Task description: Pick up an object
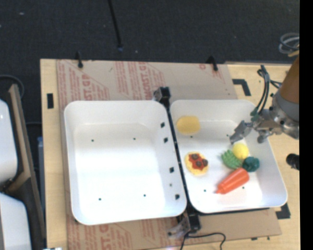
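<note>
Several toy foods lie in the right bin [219, 204]. A plain yellow disc [188, 124] rests near its back left. A yellow disc with red topping [196, 163] lies by the divider. A yellow and green piece [236, 154], a teal piece [251, 163] and an orange carrot [232, 181] cluster at the front right. My gripper [250, 134] hangs just above and behind the yellow and green piece. It is open, with nothing between its fingers [239, 132].
The left bin [73, 139] sits beside the right one, with a black-clipped divider [171, 150] where the two meet. Cardboard [115, 79] covers the bench under both bins. Cables hang by the arm at the right edge.
</note>
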`<action>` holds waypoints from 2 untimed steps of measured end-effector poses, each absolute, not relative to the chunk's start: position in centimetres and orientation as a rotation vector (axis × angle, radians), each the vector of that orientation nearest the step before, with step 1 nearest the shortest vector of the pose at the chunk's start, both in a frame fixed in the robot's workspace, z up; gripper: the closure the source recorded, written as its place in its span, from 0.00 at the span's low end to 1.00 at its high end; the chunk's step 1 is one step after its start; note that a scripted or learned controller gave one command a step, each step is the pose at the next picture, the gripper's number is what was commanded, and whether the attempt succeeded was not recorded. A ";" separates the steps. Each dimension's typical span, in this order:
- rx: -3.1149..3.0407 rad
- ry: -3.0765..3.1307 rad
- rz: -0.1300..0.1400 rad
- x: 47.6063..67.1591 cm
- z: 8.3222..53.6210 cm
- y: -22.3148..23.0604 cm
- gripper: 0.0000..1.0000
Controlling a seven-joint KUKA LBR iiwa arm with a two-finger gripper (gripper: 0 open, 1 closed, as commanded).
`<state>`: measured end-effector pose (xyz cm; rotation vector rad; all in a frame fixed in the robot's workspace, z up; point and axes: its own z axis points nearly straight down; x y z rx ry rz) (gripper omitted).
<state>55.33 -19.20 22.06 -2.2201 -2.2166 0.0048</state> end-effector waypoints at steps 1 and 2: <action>-2.223 -2.221 -0.001 55.5 22.4 -19.2 0.00; -2.220 -2.218 0.004 55.0 16.2 -19.1 0.00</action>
